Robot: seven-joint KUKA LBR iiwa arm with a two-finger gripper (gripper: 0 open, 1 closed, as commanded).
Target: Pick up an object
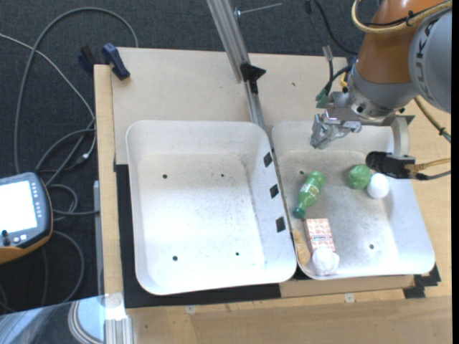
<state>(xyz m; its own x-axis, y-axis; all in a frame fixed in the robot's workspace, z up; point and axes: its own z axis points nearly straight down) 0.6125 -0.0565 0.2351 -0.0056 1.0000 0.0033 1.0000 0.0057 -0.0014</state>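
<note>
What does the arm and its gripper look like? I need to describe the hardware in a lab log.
A bulky grey arm with an orange band, black and yellow cables looping around it. At its end sits a small silvery metal gripper with green wiring beside its mount.

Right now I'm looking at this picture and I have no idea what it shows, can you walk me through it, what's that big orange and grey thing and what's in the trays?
You are looking down at a slant from one fixed camera above a bench. The orange and grey thing is a robot arm reaching in from the right. Its tool hangs over the far edge of the right bin, and nothing shows between its fingers. That bin holds a green bottle, a green ball, a white ball, a pink carton and a white crumpled lump. The left bin sits beside it.
</note>
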